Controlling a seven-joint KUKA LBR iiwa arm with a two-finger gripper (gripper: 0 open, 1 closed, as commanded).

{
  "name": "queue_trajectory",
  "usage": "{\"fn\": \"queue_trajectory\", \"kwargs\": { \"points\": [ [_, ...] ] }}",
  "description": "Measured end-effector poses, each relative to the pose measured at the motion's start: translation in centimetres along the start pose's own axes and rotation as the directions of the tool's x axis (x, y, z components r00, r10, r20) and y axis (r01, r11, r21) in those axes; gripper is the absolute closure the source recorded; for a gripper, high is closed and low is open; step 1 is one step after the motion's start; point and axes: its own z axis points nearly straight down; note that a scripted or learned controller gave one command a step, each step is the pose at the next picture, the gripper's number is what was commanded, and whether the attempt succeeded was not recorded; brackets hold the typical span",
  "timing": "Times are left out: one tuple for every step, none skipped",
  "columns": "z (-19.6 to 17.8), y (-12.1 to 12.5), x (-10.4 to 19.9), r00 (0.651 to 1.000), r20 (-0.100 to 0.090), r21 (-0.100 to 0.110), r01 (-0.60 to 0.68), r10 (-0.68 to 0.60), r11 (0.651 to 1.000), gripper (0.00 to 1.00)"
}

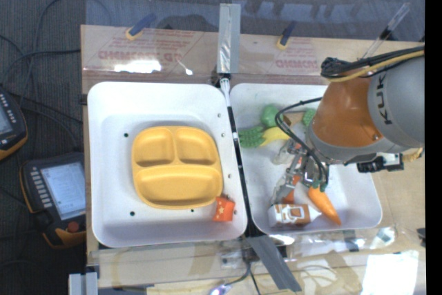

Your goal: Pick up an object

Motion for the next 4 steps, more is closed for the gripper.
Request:
{"fn": "queue_trajectory", "kwargs": {
  "points": [
    [0.0, 2.9, -10.8, 0.998, -0.015, -0.001, 0.062, -0.062, 0.998, 0.0],
    [-0.9, -3.3, -4.6, 0.997, -0.017, 0.001, 0.072, -0.072, 0.997, 0.0],
    [0.2, 2.8, -7.0, 0.988, -0.003, -0.001, 0.155, -0.155, 0.988, 0.0],
    [0.2, 4.1, -11.3, 0.972, -0.037, 0.0, 0.234, -0.234, 0.972, 0.0]
  ]
}}
